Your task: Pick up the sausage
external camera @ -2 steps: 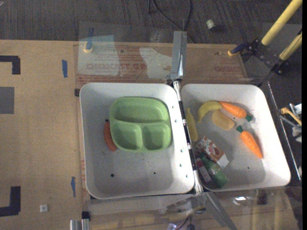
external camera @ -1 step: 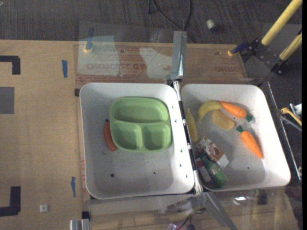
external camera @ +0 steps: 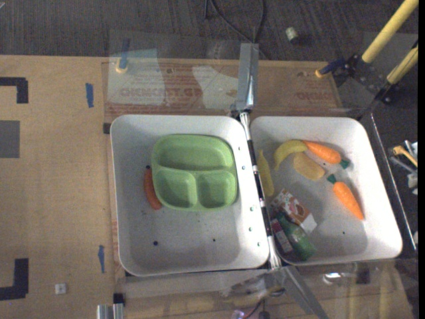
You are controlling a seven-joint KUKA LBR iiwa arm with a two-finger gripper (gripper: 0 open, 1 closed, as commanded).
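The sausage point(external camera: 152, 189) is a reddish-orange, elongated piece lying in the left bin point(external camera: 133, 244), tucked against the left edge of a green divided plate point(external camera: 194, 171). It lies roughly upright in the view, partly hidden under the plate's rim.
The right bin point(external camera: 378, 238) holds two carrots point(external camera: 323, 153) point(external camera: 348, 199), a banana point(external camera: 289, 150), a pale yellow piece point(external camera: 309, 166), a yellow strip point(external camera: 265, 173), a small carton point(external camera: 295, 211) and a green bottle point(external camera: 297, 239). A metal divider point(external camera: 247, 85) runs between the bins. Yellow-handled clamps point(external camera: 392, 25) stand at the upper right.
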